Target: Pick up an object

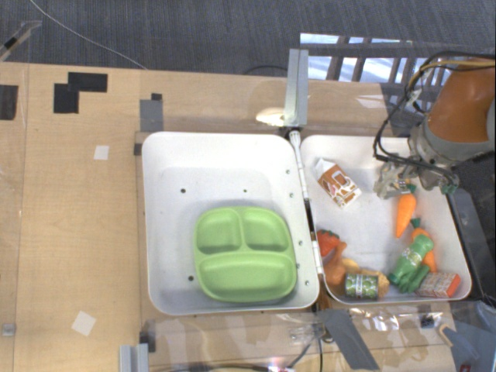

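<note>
The right bin point(364, 231) holds several toy foods. An orange carrot point(404, 214) lies near the bin's right side, pointing down. My gripper point(404, 183) hangs just above the carrot's top end, at the bin's upper right. A brown and white carton point(339, 185) lies to the gripper's left. Lower down lie a green bottle point(411, 260), a green can point(360, 285), a red box point(438, 284) and a red toy vegetable point(329, 244). Nothing is visibly held.
The left bin point(178, 177) carries a green divided plate point(246, 253) in its lower half. A metal post point(297, 84) stands behind the wall between the bins. Cables loop beside the orange wrist band point(463, 107).
</note>
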Robot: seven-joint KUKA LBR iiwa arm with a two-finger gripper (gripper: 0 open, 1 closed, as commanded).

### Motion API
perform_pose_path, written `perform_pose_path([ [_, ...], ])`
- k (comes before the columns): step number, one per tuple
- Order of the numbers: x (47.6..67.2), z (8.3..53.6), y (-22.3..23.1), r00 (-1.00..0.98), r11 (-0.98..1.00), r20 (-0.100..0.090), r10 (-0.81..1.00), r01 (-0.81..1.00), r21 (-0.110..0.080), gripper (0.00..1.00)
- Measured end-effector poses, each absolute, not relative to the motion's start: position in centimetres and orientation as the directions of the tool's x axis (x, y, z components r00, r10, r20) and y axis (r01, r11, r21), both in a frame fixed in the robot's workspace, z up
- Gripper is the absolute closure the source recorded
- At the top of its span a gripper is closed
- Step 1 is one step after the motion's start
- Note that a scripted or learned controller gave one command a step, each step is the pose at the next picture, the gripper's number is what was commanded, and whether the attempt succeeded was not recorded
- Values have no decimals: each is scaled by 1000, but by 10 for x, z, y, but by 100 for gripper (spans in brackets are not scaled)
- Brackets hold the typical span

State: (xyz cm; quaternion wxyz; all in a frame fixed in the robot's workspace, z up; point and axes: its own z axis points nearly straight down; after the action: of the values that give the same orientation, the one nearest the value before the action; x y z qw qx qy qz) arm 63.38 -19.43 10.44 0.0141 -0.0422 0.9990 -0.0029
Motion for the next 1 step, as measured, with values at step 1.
perform_pose_path([
  [1, 616, 251, -207, -974, 974, -23, -226, -226, -12, 100],
])
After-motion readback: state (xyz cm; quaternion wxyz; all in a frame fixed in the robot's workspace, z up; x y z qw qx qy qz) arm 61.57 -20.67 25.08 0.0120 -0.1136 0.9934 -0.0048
